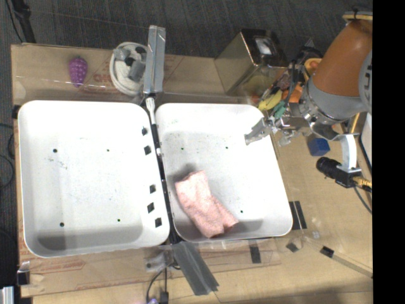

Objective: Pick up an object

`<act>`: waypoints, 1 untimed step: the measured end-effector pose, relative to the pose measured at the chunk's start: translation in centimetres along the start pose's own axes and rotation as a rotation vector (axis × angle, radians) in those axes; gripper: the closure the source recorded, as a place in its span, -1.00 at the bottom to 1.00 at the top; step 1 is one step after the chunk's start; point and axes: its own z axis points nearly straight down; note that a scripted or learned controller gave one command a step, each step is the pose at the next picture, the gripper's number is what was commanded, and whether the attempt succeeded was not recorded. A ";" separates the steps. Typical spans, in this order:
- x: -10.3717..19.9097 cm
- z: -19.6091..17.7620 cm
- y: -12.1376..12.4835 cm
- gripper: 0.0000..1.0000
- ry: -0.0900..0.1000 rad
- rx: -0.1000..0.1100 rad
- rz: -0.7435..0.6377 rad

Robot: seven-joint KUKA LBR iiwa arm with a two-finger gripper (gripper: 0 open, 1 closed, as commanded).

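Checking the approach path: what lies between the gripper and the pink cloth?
Bare white floor of the right bin; camera view shows gripper up-right of pink cloth.

Wooden bench (pixel 190 75), two white bins (pixel 82 170), purple object (pixel 78 70)

The floor of the right bin (pixel 253 170) is left open except near its front, where a pink cloth (pixel 202 204) is laid aslant. The gripper (pixel 258 133) is hung over that bin's back right corner. The left bin (pixel 82 170) is bare. Passage between the bins is barred by their touching rims and an upright grey post (pixel 154 62).
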 end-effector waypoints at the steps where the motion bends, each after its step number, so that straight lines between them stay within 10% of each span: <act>1: 9.3 11.8 -1.1 -1.00 0.000 0.002 -0.022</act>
